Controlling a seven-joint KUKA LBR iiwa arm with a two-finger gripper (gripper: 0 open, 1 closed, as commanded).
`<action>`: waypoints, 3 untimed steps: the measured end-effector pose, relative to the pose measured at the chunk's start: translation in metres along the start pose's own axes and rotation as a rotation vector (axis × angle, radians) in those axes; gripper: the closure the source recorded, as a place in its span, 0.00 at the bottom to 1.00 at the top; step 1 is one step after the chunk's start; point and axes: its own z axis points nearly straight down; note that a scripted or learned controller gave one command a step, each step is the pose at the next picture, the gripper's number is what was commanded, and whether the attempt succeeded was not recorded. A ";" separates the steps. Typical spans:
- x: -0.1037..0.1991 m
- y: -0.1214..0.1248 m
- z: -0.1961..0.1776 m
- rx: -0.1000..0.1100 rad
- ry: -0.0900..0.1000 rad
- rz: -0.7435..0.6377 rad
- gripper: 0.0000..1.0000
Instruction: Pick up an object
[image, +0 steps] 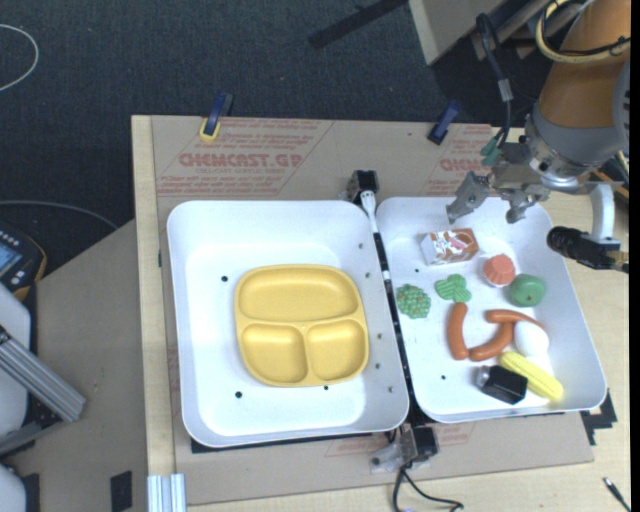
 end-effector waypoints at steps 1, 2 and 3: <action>0.000 0.002 -0.008 -0.014 -0.002 -0.002 0.00; 0.007 0.010 0.045 -0.008 -0.001 -0.004 0.00; 0.009 0.007 0.088 -0.007 -0.001 -0.002 0.00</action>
